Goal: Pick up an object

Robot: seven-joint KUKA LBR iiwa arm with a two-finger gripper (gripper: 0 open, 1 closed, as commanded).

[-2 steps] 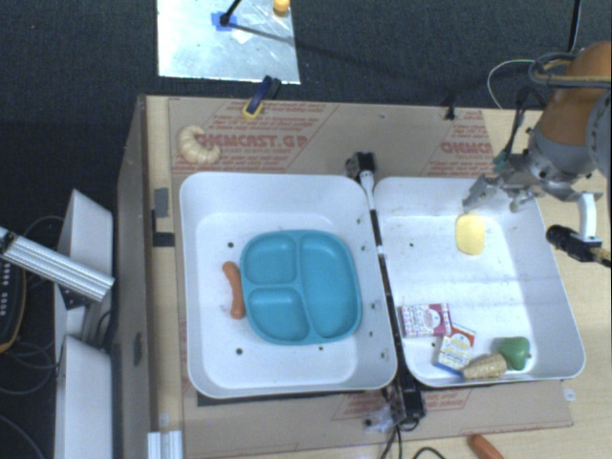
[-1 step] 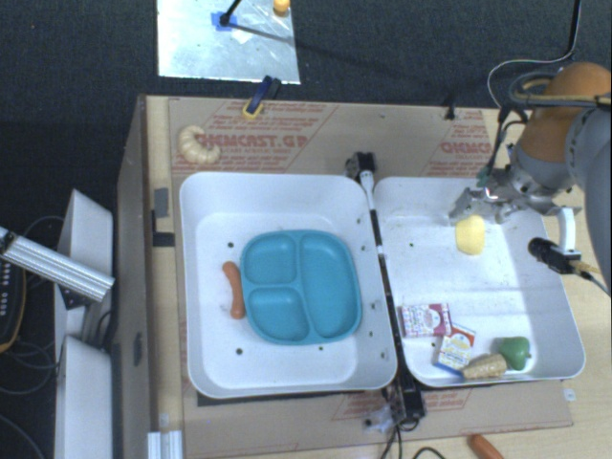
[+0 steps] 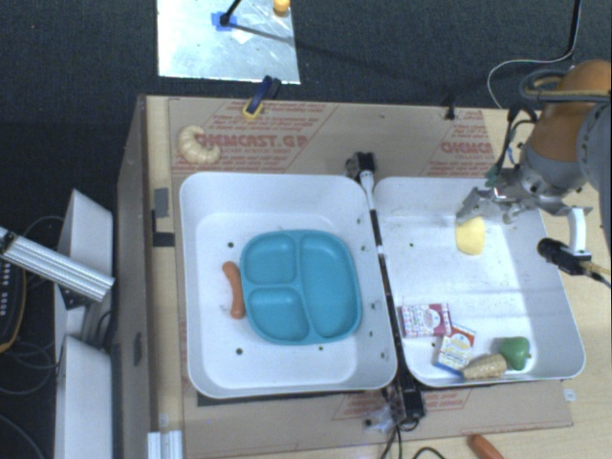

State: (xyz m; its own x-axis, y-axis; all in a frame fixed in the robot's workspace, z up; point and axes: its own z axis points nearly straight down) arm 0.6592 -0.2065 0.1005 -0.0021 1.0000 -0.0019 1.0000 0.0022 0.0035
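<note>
My gripper (image 3: 481, 203) hangs over the far part of the right bin (image 3: 535, 285), reaching in from the right. A yellow lemon-like object (image 3: 469, 236) sits directly below and against its tip; whether it is gripped is unclear. Along the bin's near side lie a red and white carton (image 3: 424, 319), a small colourful box (image 3: 453, 350), a green pepper (image 3: 513, 352) and a beige piece (image 3: 483, 367). In the left bin (image 3: 206, 256), a blue divided plate (image 3: 299, 286) lies flat with a brown sausage (image 3: 233, 290) beside its left edge.
A ridge (image 3: 376, 247) divides the two bins. On the cardboard behind the left bin lie a pale curled pastry (image 3: 198, 142) and a blue and yellow tool (image 3: 260, 96). An orange sausage (image 3: 486, 445) lies in front of the bench. Cables run near the arm at right.
</note>
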